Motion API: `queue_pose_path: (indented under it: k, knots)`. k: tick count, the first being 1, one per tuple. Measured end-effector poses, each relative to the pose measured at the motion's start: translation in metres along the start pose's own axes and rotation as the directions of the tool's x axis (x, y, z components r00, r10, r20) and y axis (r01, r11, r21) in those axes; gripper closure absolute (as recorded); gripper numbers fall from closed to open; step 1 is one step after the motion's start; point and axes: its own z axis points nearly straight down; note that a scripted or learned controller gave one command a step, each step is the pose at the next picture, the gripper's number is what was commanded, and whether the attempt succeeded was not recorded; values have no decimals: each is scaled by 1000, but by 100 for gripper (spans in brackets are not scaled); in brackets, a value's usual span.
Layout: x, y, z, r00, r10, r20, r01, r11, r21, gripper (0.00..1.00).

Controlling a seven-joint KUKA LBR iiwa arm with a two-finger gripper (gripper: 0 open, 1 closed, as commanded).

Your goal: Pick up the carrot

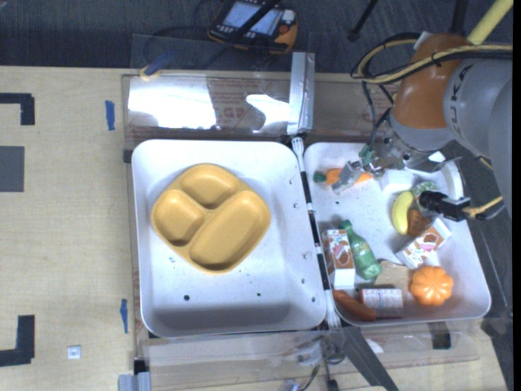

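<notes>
The gripper [356,173] sits low at the far-left corner of the right bin [476,292], fingers pinched around the small carrot [339,177] there. Looks like it came in at a slant because the carrot hugs the wall.

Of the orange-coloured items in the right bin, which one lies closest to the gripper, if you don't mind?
The carrot, at the bin's far left corner, right by the gripper. The pumpkin sits far off, near the front edge.
</notes>
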Motion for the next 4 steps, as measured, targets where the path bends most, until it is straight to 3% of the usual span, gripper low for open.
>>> queue_pose_path:
  k: [1,2,3,4]
  knots:
    - [-12,7,20,982,-189,-3,189,982,9,0]
    - [-16,7,10,982,-189,8,189,982,7,100]
    - [-10,10,-14,994,-112,5,112,994,-6,100]
    - [13,17,-73,947,-320,7,320,947,-6,100]
